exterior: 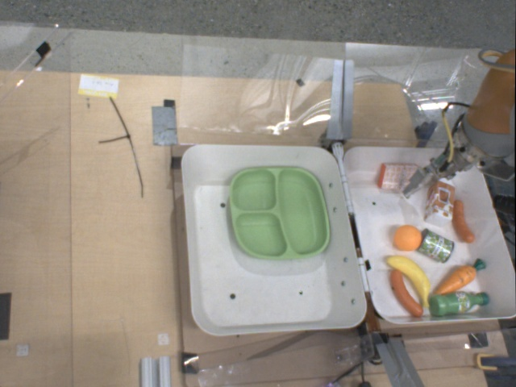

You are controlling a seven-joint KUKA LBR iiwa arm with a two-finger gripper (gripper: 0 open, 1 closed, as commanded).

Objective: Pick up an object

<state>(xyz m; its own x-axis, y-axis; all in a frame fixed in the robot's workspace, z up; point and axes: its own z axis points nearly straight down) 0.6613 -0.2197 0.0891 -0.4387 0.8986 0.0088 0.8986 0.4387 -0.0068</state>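
Note:
My gripper hangs over the back of the right bin, between a pink box and a small white carton. It is open, and one grey finger slants down toward the box's right edge. Nothing sits between the fingers. In front of it lie an orange, a green can, a banana, two sausages, a carrot and a green bottle.
The left bin holds a green divided plate. A grey post stands behind the divider between the bins. The arm's orange band is at the far right, with cables beside it.

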